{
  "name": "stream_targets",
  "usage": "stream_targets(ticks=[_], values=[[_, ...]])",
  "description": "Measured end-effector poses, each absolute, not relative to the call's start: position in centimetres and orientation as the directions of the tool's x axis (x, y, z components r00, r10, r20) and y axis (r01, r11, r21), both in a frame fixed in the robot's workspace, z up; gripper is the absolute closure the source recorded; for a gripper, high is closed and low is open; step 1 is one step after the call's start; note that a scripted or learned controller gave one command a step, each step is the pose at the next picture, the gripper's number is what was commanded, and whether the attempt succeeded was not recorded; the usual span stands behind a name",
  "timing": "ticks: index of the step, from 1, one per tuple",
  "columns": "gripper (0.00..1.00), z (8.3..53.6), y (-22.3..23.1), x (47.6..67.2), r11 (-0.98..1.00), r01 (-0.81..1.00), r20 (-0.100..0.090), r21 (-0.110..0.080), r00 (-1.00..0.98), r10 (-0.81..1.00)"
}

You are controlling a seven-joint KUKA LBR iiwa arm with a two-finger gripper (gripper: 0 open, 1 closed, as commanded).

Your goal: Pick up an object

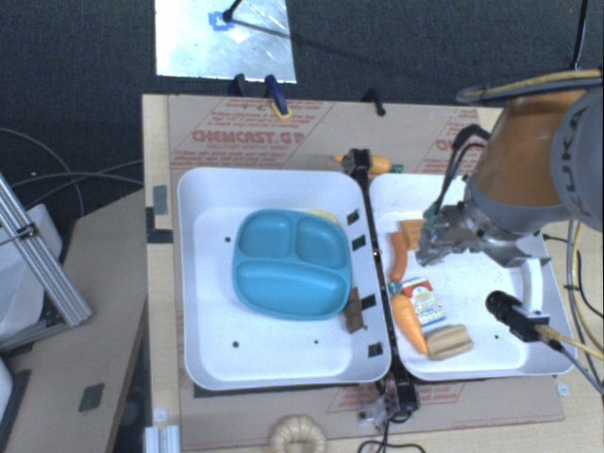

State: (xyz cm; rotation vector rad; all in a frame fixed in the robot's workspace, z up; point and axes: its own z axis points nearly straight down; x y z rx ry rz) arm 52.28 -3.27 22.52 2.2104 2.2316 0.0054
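My gripper (432,245) hangs low over the left half of the right bin (491,366), under the grey and orange arm. Just left of it lies a slim red-orange pepper-like piece (398,256), and an orange block (411,230) sits right beside the gripper's tip. Nearer the front lie a carrot (408,322), a small white and red carton (427,304) and a tan bread-like roll (449,342). Nothing is seen held by the gripper.
The left bin (212,347) holds a blue divided plate (291,262), with a small brown piece (354,311) by its right wall. A black cylinder (514,315) on a white bracket juts over the right bin's right side. An orange item (377,165) rests behind the bins' divider.
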Motion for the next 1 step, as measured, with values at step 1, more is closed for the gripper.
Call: stream_targets(ticks=[1], values=[[1.0, 21.43, -4.93, 52.13, 0.0, 1.0, -0.001, 0.0, 0.0, 1.0]])
